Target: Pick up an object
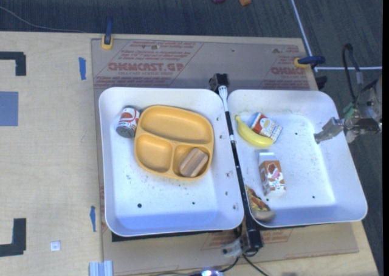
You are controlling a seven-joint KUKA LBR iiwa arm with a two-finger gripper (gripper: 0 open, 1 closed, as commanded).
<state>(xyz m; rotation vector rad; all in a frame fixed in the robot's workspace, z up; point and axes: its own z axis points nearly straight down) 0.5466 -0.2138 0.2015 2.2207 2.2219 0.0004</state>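
In the right bin [316,202] lie a yellow banana [251,135], a small red and white carton [266,126] touching it, a red and white packet [271,175] lower down, and a colourful item [258,203] in the near left corner. The left bin [170,217] holds a yellow divided tray [164,129] with a brown bread-like piece [193,162] in its near right compartment. A small can [127,121] lies just left of the tray. My gripper [333,129] hangs over the right bin's right rim, well away from all the objects, with nothing seen in it.
A black clamp and cable [219,84] run along the seam between the bins. The bins rest on a brown board [182,65] held by yellow clamps [108,40]. A metal rod [343,69] and cables stand at the far right.
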